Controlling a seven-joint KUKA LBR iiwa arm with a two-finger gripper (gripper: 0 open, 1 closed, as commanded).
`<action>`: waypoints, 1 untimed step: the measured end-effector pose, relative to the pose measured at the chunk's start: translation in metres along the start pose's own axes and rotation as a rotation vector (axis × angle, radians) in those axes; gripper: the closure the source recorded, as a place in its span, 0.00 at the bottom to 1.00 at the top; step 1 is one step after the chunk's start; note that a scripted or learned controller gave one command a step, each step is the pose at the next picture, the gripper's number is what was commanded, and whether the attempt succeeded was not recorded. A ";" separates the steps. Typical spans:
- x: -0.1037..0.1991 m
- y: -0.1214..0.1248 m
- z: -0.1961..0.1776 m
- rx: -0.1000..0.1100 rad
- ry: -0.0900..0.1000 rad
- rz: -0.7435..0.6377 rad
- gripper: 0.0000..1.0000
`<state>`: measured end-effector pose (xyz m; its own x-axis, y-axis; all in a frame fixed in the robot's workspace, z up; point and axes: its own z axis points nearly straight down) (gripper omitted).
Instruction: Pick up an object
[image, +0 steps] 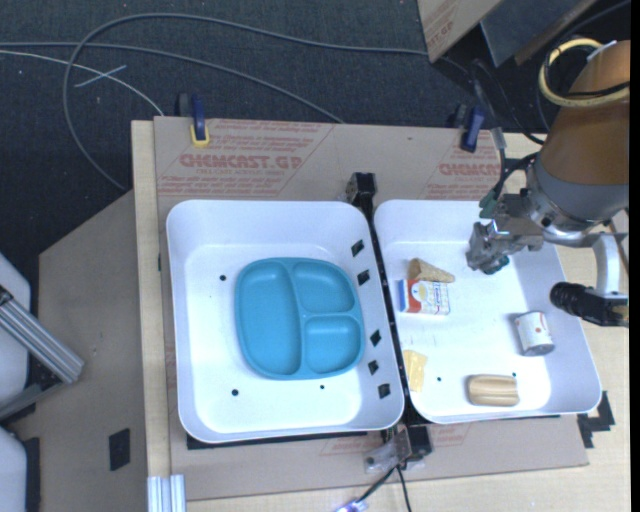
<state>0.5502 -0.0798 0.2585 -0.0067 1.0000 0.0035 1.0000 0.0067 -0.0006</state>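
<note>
In the right bin (575, 395) of the camera view, the gripper (488, 258) hangs near the far wall; whether it grips anything cannot be told. The nearest object, a small carton (428, 296), lies just beside it at eight o'clock, its long axis running nine-to-three.

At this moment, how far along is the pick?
Nothing looks picked yet. The gripper hangs over the right bin, nothing visible between its fingers. The cheese wedge, small carton, can and bread roll all lie in the bin. Descent, grasp and lift remain.
</note>
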 end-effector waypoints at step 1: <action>0.054 -0.015 0.009 0.003 0.000 0.001 1.00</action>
<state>0.5353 -0.0259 0.2500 -0.0060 1.0000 0.0036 1.0000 0.0060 -0.0033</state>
